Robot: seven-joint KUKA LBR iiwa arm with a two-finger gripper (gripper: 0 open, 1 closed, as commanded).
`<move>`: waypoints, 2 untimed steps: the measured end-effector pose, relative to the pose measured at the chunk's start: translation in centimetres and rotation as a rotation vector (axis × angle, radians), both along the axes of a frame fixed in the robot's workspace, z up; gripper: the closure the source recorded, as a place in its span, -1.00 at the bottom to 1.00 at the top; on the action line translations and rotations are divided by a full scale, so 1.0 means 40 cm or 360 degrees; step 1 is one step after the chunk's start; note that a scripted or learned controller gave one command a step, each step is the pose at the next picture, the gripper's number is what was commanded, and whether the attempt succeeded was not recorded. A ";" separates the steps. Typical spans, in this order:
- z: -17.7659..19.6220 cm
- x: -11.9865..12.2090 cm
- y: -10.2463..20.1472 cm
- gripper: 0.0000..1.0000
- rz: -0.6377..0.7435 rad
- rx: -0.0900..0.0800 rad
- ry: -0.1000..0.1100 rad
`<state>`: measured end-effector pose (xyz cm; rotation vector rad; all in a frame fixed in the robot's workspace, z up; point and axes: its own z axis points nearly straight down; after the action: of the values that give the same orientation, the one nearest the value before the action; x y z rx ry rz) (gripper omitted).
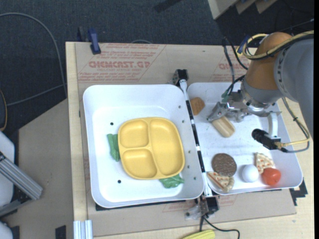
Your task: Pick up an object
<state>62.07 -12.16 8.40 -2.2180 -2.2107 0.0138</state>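
My gripper is low in the right bin, near its back left part, with the arm coming in from the right. Its fingers stand open, spread just behind a tan bread-like cylinder that lies on the bin floor. Nothing is held between them. A brown bun-like piece sits to the gripper's left, against the bin wall. Toward the front lie a dark brown round patty, a sandwich wedge, a white egg, a red tomato and a pizza slice.
The left bin holds a yellow divided plate with green leafy pieces at its left and front edges. A black part with a yellow cable hangs over the right bin beside the arm.
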 end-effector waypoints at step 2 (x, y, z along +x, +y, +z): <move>0.026 -0.017 0.043 1.00 0.0005 0.0001 -0.0019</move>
<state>61.39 -10.44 9.45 -2.2202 -2.2203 -0.0002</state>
